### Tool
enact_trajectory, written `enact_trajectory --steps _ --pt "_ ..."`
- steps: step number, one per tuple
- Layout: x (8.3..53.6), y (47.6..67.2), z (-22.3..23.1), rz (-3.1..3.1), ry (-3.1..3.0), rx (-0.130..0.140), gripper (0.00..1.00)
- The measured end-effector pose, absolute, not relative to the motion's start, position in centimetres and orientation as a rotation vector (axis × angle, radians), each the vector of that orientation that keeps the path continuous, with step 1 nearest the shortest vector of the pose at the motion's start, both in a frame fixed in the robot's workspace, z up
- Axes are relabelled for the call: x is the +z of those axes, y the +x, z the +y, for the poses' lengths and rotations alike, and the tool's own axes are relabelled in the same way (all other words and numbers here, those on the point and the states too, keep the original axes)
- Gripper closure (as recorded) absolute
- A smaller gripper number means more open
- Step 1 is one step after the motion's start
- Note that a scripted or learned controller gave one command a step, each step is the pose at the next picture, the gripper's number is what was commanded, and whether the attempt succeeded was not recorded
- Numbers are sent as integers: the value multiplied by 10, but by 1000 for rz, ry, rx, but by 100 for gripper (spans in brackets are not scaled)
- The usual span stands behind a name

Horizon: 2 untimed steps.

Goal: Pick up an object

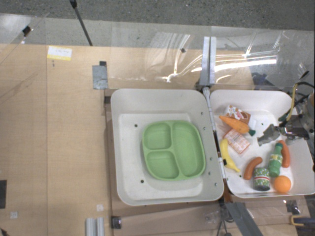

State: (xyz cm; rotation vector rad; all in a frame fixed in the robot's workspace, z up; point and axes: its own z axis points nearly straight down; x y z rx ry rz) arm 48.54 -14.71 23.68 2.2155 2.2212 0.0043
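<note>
Gripper [266, 134] at frame right, over the right bin [263, 100], beside the green bottle [275, 160]; finger state cannot be told.

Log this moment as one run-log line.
stage: reaching | pincer: over right white bin, above green plastic bottle | grasp: none seen | left white bin: green three-compartment tray
</note>
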Motion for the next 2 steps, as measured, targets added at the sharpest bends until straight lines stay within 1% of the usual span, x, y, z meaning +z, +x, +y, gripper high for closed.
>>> enact_trajectory --steps 1,2 --pt "91 484 -150 2377 2048 3 0" --pt "102 486 -150 2372 2047 8 100"
